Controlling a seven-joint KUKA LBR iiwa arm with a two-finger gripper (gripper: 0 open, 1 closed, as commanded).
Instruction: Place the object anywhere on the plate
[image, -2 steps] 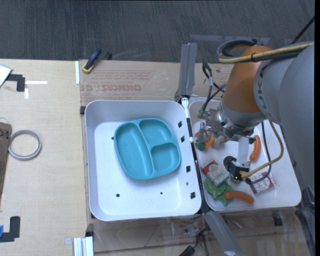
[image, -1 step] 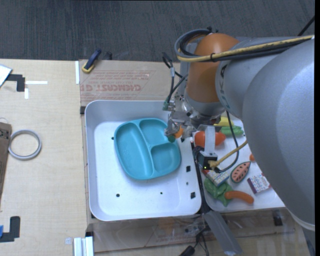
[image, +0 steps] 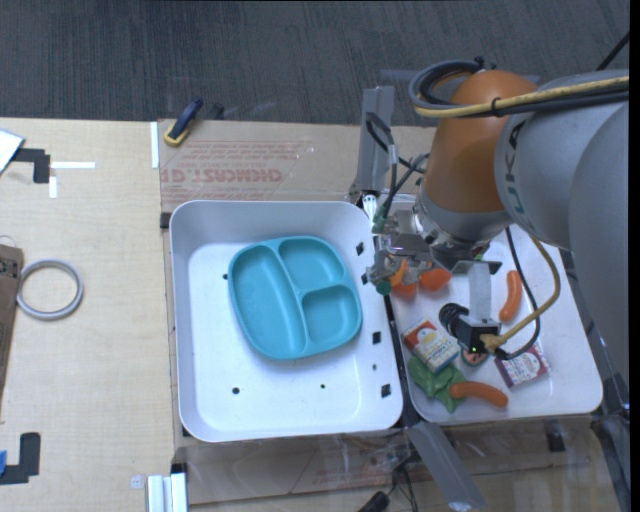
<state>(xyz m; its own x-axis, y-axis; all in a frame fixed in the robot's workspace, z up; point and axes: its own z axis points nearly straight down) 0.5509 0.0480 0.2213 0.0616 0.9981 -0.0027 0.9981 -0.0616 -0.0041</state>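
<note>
Nearest the camera, the right bin (image: 560, 400) holds a clutter of toy food: an orange carrot (image: 480, 392) beside a green leafy piece (image: 432, 380), a small snack box (image: 432, 346), a pink-and-white packet (image: 522, 366) and an orange sausage (image: 511, 296). Farther back, the gripper (image: 398, 268) hangs low at this bin's left edge, just over small orange pieces (image: 420, 281); how far it is open, or whether it grips anything, I cannot tell. The blue divided plate (image: 296, 296) lies in the left bin (image: 200, 380). A tape roll (image: 47, 289) rests on the surface (image: 90, 400).
</note>
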